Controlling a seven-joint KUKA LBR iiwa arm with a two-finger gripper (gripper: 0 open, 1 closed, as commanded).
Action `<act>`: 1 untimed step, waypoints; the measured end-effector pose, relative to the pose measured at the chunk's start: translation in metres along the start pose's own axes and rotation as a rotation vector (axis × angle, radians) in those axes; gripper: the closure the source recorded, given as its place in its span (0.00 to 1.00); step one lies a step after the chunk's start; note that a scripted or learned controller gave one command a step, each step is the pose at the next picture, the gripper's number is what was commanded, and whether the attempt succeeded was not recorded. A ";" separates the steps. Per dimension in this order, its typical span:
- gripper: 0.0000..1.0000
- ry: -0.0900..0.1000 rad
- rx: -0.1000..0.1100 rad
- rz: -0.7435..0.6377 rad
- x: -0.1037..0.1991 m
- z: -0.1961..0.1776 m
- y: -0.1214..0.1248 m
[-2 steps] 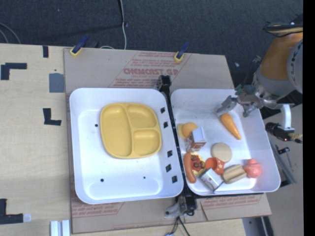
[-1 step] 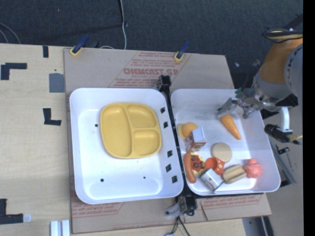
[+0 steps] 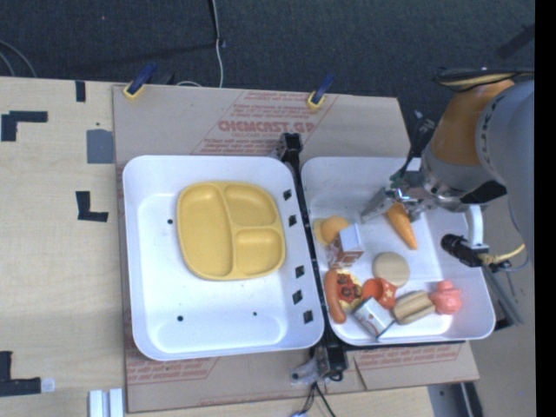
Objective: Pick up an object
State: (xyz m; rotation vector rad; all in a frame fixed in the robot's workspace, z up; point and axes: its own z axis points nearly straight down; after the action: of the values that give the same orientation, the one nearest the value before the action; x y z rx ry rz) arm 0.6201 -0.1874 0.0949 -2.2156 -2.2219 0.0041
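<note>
Two bins, one plate, a heap of toy food

Two white bins: the left bin [image 3: 148,259] holds one yellow divided plate [image 3: 231,229]; the right bin [image 3: 347,170] holds about nine small items, among them one carrot [image 3: 401,224] and one hot dog [image 3: 412,306].

Orange carrot [image 3: 400,223] is sitting in the right bin [image 3: 347,174], near the upper right part, tilted with its thick end up-left and its tip pointing down-right. It's right under my gripper [image 3: 401,200], and I can't tell whether my fingers actually have it.
</note>
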 end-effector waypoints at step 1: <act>1.00 0.000 -0.003 0.000 -0.001 -0.012 0.001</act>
State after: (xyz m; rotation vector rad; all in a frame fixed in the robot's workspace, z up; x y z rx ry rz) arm 0.6211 -0.1881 0.1066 -2.2174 -2.2228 0.0015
